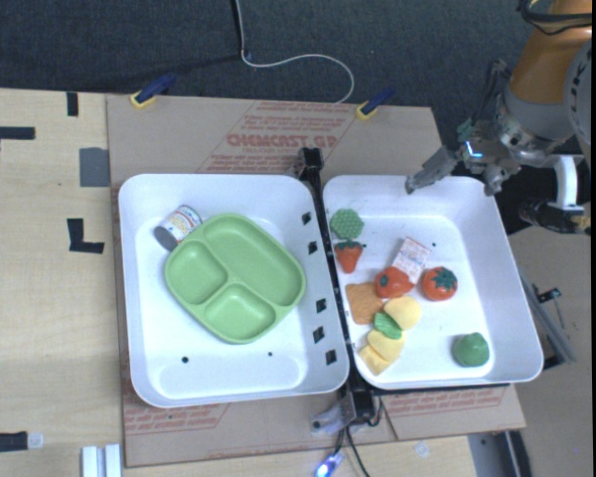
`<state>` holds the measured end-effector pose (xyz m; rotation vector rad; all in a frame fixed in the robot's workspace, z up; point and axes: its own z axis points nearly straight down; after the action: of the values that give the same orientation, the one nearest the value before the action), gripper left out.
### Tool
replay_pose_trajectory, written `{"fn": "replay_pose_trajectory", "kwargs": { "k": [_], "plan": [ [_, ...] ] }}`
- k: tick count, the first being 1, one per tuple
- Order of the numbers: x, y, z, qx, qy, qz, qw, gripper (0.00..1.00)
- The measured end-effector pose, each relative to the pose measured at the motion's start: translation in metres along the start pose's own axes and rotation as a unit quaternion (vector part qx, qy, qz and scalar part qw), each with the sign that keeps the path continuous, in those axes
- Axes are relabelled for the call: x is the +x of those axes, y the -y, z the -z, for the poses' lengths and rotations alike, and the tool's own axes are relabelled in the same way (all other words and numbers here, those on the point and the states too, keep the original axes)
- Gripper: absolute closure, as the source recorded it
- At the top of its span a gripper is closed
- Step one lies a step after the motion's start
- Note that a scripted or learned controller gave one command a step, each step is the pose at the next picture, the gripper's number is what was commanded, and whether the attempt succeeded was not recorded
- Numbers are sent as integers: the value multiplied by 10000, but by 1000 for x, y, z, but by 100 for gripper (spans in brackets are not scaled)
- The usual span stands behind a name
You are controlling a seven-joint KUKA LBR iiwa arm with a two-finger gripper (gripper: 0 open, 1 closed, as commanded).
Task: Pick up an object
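Observation:
My gripper [455, 172] hangs over the far edge of the right bin [497, 237], its two dark fingers spread wide apart and nothing between them. Below it in that bin lie a small white packet [410, 256], a red tomato [438, 282], a second red piece [393, 282], a green round fruit [470, 349], a carrot with a green top [348, 238], an orange slab [363, 300] and yellow pieces [389, 334]. All of these rest on the bin floor, apart from the gripper.
The left bin [144, 266] holds a green divided plate [234, 276] and a small can [177, 225] beside it. A black clip joins the bins at the middle divider [310, 162]. A white cable [278, 63] trails across the dark floor behind the cardboard.

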<state>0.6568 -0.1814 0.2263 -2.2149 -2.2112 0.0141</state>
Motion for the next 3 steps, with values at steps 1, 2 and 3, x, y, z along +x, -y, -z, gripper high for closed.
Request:
{"fn": "replay_pose_trajectory", "kwargs": {
  "k": [1, 2, 3],
  "plan": [
    [1, -2, 10, -66, 11, 15, 10000, 0],
    [2, -2, -32, -62, 17, 19, 10000, 0],
    [1, 0, -75, -58, 15, 19, 10000, 0]
  ]
}}
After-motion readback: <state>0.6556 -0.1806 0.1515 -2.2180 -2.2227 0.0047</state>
